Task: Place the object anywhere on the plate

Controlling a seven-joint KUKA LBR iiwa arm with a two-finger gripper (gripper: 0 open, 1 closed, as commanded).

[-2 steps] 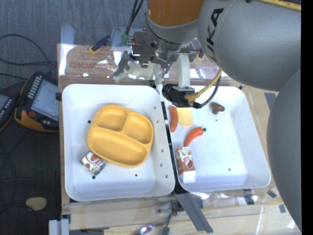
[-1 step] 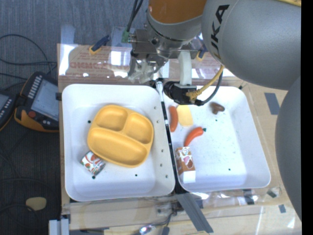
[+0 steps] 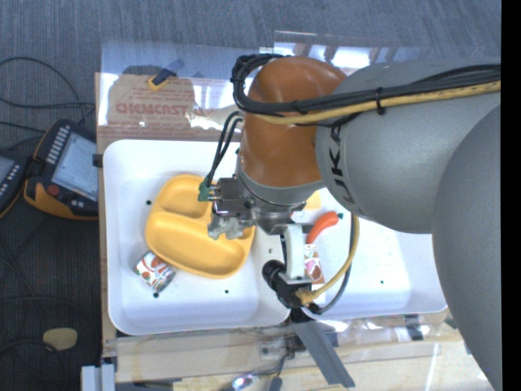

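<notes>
Plate (image 3: pixel 195 239), yellow and heart-shaped, lies directly beneath the jaws, whose state I cannot tell, so lowering gently over its middle before letting go seems wisest.

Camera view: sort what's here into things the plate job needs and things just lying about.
Job:
yellow plate in the left bin
small printed can beside the plate, the likeliest object
gripper over the plate's right edge

Lying about:
orange carrot-like item in the right bin
handheld pendant on the floor

Grey carpet floor (image 3: pixel 163 10), cables, teach pendant (image 3: pixel 63 169) at left
</notes>
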